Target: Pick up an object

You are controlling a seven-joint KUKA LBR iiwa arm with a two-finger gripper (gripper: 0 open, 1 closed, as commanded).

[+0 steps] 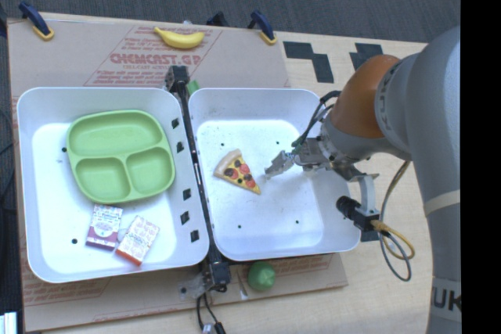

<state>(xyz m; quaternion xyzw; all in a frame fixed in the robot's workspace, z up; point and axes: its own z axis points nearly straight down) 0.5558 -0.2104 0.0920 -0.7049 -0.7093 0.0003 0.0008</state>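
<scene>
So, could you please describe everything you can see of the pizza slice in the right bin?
The pizza slice is a small toy wedge, seemingly plastic, with a tan crust edge at its upper left and a yellow-orange top dotted with red rounds. It lies flat on the floor of the right bin, left of centre, its tip pointing to the lower right. The tool hangs just to its right, close to the tip; whether they touch cannot be told.

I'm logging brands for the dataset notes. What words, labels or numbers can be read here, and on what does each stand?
"CHEMCAST GP": red print on the cardboard sheet behind the bins; the smaller red lines around it are too blurred to read.
"KU": cut-off letters on the arm, bottom right.
Two small packets in the left bin: print too small to read.
</scene>
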